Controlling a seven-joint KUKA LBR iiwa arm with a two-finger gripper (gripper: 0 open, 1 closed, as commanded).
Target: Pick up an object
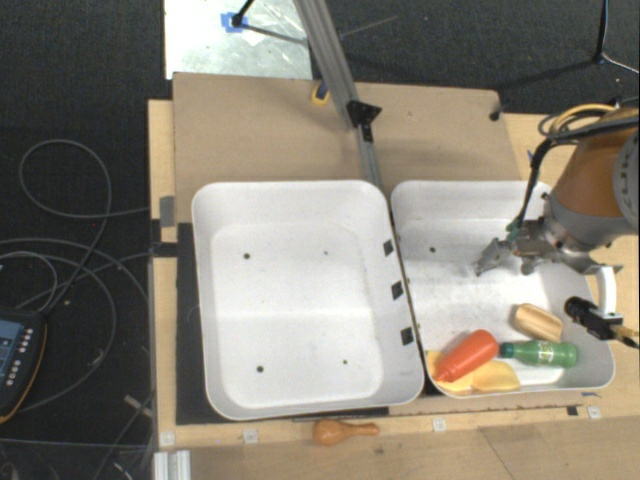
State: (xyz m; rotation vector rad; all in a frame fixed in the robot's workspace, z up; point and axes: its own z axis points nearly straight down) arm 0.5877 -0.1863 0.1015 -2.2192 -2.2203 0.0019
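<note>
The gripper [492, 259] hangs over the middle of the right bin [450, 208], and its two dark fingers look a little spread, with nothing between them; they are small in the view, so I judge them open but narrow. From the jaws, the objects lie toward five o'clock, in the near corner of the same bin, well apart from the fingertips. The closest seems to be the wooden cylinder [538, 321], short and smooth, with its long axis running from about ten o'clock to four o'clock. Just below it lies the green bottle [540, 353], glossy plastic, with its long axis almost from nine to three. At its left end is the orange carrot-shaped toy [466, 356], smooth and tapered, pointing toward two o'clock, and it rests on a soft-looking yellow piece [495, 378]. So the coming move probably needs a shift toward five o'clock and a turn of the wrist to cross the chosen axis. The left bin [290, 298] is matt white plastic with rounded corners. A small wooden pear-shaped thing [344, 430] lies on the bench, at six o'clock from this bin.
</note>
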